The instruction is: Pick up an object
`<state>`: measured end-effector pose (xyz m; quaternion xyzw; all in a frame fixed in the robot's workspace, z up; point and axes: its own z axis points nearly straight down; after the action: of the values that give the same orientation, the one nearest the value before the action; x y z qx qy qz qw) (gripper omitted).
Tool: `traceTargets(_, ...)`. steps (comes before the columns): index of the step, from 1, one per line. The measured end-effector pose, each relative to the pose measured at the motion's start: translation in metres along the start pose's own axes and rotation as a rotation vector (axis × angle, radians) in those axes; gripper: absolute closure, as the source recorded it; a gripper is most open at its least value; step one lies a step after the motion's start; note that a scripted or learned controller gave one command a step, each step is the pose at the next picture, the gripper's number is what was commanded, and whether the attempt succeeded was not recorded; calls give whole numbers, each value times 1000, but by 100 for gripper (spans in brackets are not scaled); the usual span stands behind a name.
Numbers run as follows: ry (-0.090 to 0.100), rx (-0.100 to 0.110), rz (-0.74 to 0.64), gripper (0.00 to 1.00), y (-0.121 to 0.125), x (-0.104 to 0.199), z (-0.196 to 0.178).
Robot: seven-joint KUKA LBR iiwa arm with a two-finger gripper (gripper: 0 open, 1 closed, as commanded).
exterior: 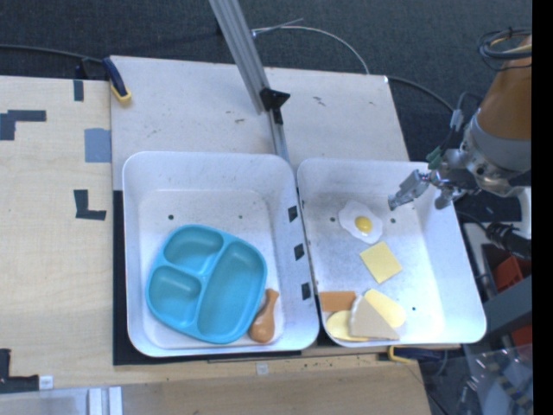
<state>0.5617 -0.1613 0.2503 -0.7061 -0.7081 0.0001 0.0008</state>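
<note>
While reaching in from the right, the arm [501,111] hangs its fingers [421,188] above the fried egg [361,222].

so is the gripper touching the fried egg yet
Apart. The camera view shows the gripper up and right of the fried egg, with bare white bin floor between them.

**Bench and fittings around the two bins**

A pale wooden tabletop [52,171] is lying at the left, carrying grey and dark tape marks [97,144]. A white board [199,102] is sitting under the two white bins [138,180], which are resting side by side. A slanted aluminium rail [238,37] is crossing the board from the top edge, ending at a black bracket [274,99]. A yellow and blue clamp [117,80] is gripping the board's upper left corner. A thin white cable [337,40] is looping over dark carpet [406,24].
</note>
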Motion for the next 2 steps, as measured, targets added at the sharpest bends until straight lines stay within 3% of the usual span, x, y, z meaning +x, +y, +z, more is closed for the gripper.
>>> traceTargets(1, -4, -9, 1, 0, -15, -28, -155)
traceTargets(2, -3, -3, 3, 0, -23, -49, -175)
